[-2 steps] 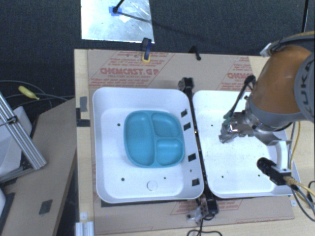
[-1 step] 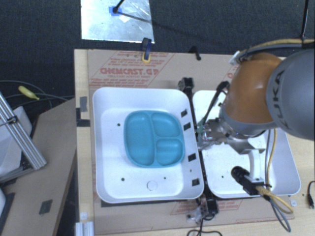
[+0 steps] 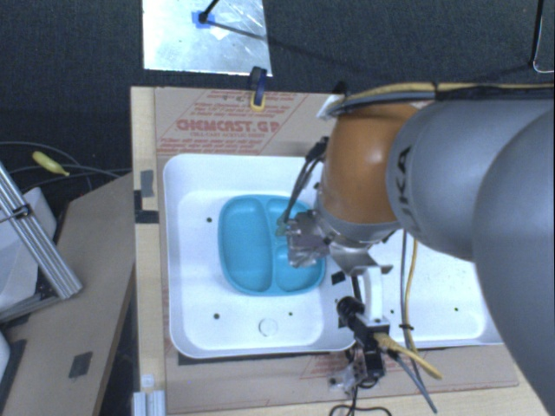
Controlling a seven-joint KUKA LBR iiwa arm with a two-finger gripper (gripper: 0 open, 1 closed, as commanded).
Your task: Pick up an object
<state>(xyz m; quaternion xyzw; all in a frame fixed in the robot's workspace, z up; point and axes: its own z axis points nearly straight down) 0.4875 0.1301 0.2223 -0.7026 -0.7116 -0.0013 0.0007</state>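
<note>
- Dark carpet floor (image 3: 69, 50) spreads around my desk.
- A shiny silver sheet (image 3: 206, 22) lies on that floor at the top.
- A brown cardboard sheet (image 3: 227, 121) printed with red letters covers my desk.
- Aluminium rails (image 3: 35, 237) slant at the left, beside a tan panel (image 3: 91, 319).

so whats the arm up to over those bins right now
A grey KUKA arm with an orange band reaches in from the right over the left white bin. Its gripper is down at the right edge of a blue two-compartment tray lying in that bin. The wrist hides the fingers, so a grasp can't be confirmed. The tray sits flat on the bin floor.
</note>
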